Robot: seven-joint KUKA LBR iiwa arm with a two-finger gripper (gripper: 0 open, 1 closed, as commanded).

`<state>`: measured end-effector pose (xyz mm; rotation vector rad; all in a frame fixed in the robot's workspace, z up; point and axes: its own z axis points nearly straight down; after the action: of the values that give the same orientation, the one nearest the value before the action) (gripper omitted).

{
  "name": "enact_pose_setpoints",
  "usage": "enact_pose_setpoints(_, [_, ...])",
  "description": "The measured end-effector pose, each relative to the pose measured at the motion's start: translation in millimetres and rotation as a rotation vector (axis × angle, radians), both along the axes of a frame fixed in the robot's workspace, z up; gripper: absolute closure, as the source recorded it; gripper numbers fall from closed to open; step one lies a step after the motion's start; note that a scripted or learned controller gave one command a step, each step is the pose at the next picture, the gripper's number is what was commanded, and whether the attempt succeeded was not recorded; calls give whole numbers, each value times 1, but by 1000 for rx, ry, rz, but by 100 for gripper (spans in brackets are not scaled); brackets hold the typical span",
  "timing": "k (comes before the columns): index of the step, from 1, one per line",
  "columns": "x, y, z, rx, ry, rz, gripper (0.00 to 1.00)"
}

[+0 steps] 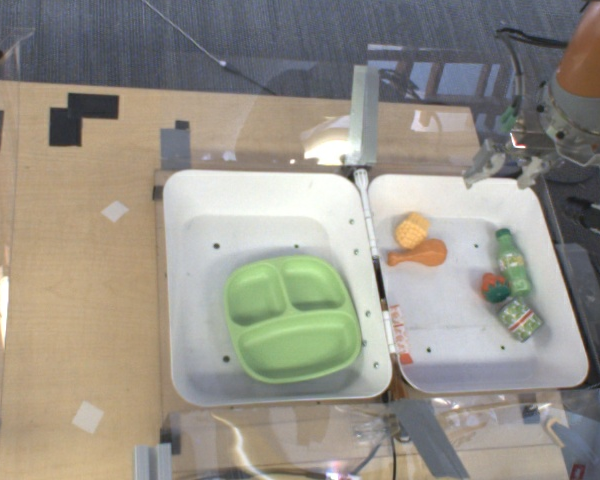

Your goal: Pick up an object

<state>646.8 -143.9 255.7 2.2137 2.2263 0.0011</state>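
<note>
We are seeing the gripper [504, 165] hovering over the right bin's [450, 358] top right corner, fingers spread wide, gripping nothing. Inside are sitting a corn piece [412, 231], orange drumstick [420, 255], green bottle [509, 262], strawberry [495, 288], can [520, 318]. Green plate [292, 318] is lying in the left bin [200, 268].

Bright, even light; glare on bench [325, 148]; edges perhaps slightly soft.
</note>
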Motion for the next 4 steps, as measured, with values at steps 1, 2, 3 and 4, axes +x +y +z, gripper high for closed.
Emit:
enact_pose_setpoints(1, [-20,9,-153,1,2,63,0])
enact_pose_setpoints(2, [-14,41,-169,0,-6,89,0])
enact_pose_setpoints(3, [-69,47,-167,0,-8,111,0])
enact_pose_setpoints(4, [-66,45,-157,-4,-15,111,100])
